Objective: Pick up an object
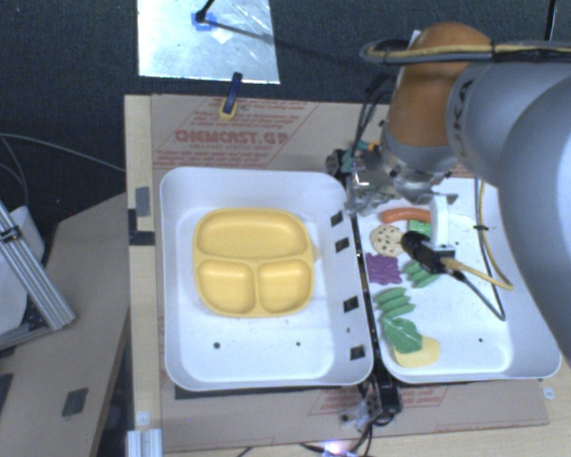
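Camera view showed my jaws over the far left corner of the right white bin [481, 343]; I could not tell if they were open. The long orange toy sausage [405, 215] lay just beside them, nearer the camera, stretched left to right.

Claw [360, 187] partly beneath the arm [514, 112]

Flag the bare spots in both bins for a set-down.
Left bin: bare floor in front of the yellow divided tray, plus the strip beside the shared wall. Right bin: bare front-right floor, right of the green toy leaf. Crowded: right bin's left side, cookie to yellow piece.
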`<state>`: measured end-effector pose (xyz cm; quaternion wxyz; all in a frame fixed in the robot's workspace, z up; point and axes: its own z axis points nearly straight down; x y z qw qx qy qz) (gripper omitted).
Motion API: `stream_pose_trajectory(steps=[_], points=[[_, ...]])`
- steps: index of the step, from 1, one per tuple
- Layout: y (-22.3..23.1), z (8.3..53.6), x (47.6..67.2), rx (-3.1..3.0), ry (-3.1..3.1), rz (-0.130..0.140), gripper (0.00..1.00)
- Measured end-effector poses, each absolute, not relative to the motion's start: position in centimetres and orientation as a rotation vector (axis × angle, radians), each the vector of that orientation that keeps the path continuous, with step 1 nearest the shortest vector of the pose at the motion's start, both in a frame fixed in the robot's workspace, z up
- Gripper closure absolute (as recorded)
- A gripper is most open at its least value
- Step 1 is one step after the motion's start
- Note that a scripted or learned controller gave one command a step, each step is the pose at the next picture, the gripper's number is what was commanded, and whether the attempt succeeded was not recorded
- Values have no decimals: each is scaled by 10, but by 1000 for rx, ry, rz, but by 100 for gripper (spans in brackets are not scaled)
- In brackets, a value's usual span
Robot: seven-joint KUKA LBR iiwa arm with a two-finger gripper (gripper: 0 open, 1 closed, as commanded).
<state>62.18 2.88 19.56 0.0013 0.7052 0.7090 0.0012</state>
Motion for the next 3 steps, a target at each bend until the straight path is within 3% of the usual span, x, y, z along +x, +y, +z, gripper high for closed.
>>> stream_pose_trajectory(steps=[1, 2, 3], points=[[116, 267, 589, 2206, 2235, 14, 100], [188, 212, 555, 2213, 2238, -2, 100], [180, 163, 644, 2214, 2223, 5, 100]])
